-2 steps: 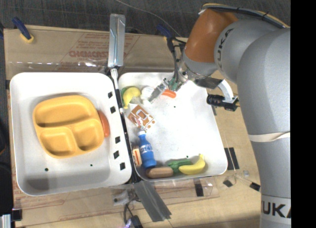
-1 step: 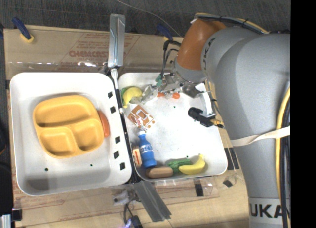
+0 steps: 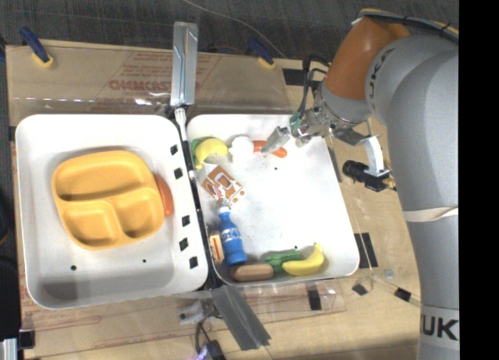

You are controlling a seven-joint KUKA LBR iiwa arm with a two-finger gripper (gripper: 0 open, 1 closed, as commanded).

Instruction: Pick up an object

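Note:
My gripper (image 3: 276,142) hangs over the far side of the right bin (image 3: 327,195), just above a small orange item (image 3: 281,151) that it partly hides. To its left lie a white ball (image 3: 242,146) and a yellow-green fruit (image 3: 209,149). An orange-and-white snack box (image 3: 222,185) lies by the bin's left wall. Below the box is a blue bottle (image 3: 231,240). Along the near wall sit a brown sausage (image 3: 251,272), a green vegetable (image 3: 279,257) and a yellow banana (image 3: 306,262).
The left bin (image 3: 47,273) holds a yellow divided tray (image 3: 105,196) with an orange object (image 3: 165,197) tucked at its right edge. A metal divider (image 3: 184,62) stands between the bins at the back. The arm's grey body (image 3: 425,117) fills the right side.

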